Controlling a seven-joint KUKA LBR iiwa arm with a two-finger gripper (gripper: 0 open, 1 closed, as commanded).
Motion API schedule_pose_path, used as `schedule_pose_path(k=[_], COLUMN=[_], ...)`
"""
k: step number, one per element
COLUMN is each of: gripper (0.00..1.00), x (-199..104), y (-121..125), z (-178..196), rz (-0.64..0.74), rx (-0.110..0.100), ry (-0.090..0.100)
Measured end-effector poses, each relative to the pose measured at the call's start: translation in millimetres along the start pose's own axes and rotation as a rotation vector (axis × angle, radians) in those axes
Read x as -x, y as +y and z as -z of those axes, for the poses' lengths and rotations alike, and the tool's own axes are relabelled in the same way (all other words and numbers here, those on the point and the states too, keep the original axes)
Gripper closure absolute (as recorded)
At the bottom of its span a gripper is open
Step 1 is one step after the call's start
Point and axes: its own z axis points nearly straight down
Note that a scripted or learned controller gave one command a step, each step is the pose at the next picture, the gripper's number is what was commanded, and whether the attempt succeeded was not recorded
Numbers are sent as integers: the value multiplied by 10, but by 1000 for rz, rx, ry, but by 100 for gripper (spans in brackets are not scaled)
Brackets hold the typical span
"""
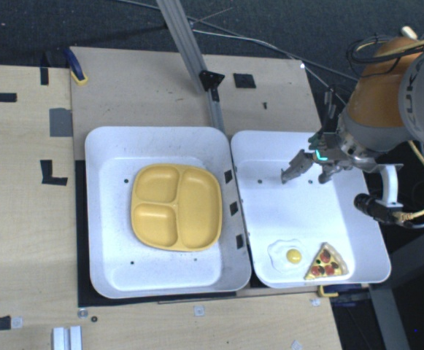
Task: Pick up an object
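Bench, 2 shallow white bins side by side.
Left bin (pixel 109 195): 1 yellow plastic plate with 3 compartments (pixel 176 206), centred on floor.
Right bin (pixel 299 217): 1 toy fried egg, white with yellow yolk (pixel 287 254), near front edge; 1 toy pizza slice, red-topped (pixel 327 262), just beside egg, front right corner.
Two-finger gripper (pixel 312 169): over rear of right bin, fingers spread apart, nothing between them, well apart from egg and pizza.

Gripper (pixel 310 173): I see it spread open over the right bin (pixel 306 217), holding nothing.
Left bin (pixel 102 195): yellow tray (pixel 176 207).
Right bin's near edge: egg (pixel 287 254), pizza (pixel 327 262).
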Motion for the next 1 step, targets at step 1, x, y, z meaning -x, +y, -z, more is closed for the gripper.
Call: schedule_pose_path(k=[1], gripper=[0], x=[0], y=[6], z=[9], rz=[0], rx=[2], ry=[0])
